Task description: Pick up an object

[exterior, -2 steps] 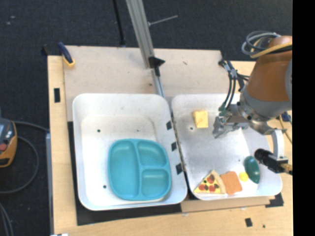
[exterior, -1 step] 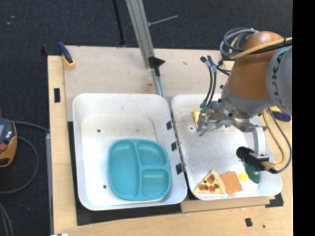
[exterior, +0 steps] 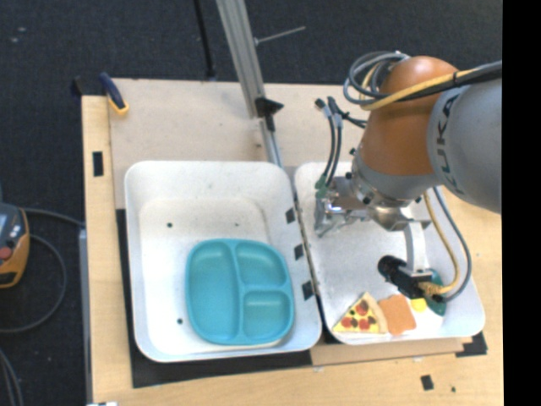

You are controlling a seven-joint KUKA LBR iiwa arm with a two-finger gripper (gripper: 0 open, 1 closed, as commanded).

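Observation:
A toy pizza slice (exterior: 359, 316) lies at the front edge of the right bin (exterior: 355, 260). Beside it, to the right, sits an orange block (exterior: 396, 314), and a small green piece (exterior: 436, 305) shows just past that. My gripper (exterior: 325, 215) hangs over the right bin's left side, close to the wall between the two bins, well behind and left of the pizza slice. I see nothing held in it. The arm's orange band and grey wrist cover the back of the right bin.
A teal divided plate (exterior: 240, 291) lies in the front of the left bin (exterior: 169, 201). A slanted aluminium post (exterior: 245, 57) rises behind the bins. A blue-and-yellow tool (exterior: 113, 92) rests at the bench's back left corner.

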